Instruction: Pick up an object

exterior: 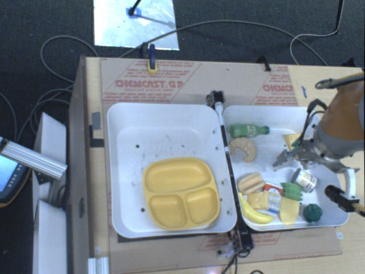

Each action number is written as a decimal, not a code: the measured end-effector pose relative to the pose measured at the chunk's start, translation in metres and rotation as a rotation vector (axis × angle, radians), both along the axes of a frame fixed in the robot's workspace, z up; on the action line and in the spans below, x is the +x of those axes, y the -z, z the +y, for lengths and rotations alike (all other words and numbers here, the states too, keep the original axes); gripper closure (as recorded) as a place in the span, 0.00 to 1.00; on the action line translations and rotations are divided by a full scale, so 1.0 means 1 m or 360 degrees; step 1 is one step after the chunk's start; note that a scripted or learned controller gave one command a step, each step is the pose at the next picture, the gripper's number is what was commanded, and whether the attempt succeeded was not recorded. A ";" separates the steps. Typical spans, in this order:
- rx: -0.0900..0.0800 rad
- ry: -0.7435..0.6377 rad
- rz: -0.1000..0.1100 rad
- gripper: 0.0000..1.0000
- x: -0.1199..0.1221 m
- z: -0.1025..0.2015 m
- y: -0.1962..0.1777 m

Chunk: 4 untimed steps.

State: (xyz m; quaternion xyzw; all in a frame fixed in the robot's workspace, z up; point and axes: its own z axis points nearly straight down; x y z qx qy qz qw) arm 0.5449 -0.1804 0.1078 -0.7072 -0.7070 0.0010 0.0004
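- The arm is reaching in from the right over the right bin, with the gripper hanging above the bin's right half; whether it is apart or together I cannot tell.
- Nothing is showing in its grasp.
- Risk, as I judge it: the toys are lying crowded along the near edge, so a descent there may be nudging neighbours aside or catching two at once.
- The can is lying just near-right of the gripper, close beside it; being round, it may roll off a poor pinch.
- The croissant is sitting well left, the bottle far-left, the banana at the near edge.
- The left bin is holding a yellow tray, well apart from the gripper.
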 end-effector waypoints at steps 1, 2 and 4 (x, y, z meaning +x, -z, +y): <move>0.0004 -0.0009 0.0003 0.00 0.099 0.042 0.025; 0.0002 -0.0009 -0.0004 0.00 0.090 0.096 0.023; -0.0003 -0.0009 -0.0003 0.00 0.090 0.094 0.012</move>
